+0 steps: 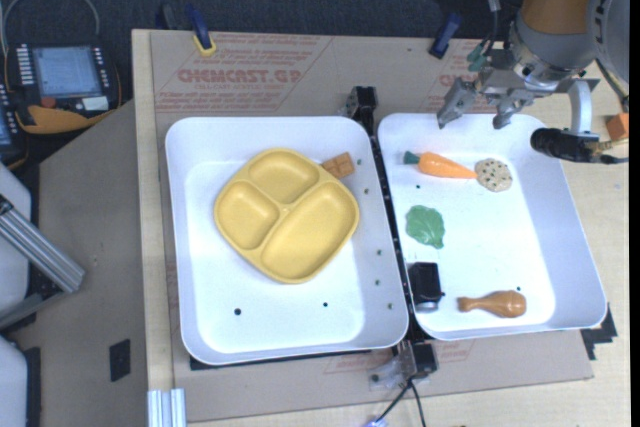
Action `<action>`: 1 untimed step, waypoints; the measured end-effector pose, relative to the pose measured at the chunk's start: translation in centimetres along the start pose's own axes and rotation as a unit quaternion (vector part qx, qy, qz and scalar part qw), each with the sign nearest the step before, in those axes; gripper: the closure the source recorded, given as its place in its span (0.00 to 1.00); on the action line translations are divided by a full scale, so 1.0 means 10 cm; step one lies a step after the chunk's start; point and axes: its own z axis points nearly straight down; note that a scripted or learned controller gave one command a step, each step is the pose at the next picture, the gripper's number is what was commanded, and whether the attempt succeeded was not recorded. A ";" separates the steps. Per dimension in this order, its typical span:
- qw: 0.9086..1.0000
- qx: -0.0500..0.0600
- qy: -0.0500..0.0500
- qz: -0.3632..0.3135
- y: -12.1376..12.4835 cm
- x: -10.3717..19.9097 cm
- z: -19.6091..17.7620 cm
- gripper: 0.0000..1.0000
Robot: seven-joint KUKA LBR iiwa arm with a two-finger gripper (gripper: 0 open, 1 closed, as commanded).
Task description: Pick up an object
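Note:
My gripper (472, 111) hangs open above the far edge of the right bin (560, 225), nothing between its fingers. Just below it in that bin lie an orange carrot (441, 166) and a round cookie (493, 175). A green leafy piece (425, 225) rests mid-bin, a black block (425, 281) sits at the near left corner, and a brown drumstick (493, 304) lies along the near edge. In the left bin (190, 215) a yellow divided plate (286, 213) sits with a small brown piece (338, 165) at its far right corner.
Both bins stand on a brown board (300, 75). A black clamp (361, 102) sits at the far end of the gap between the bins. A handheld control pendant (62, 85) lies off to the far left.

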 end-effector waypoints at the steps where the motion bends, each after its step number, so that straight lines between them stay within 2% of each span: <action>1: 1.000 -0.008 -0.001 -0.001 0.03 0.00 -0.09 0.00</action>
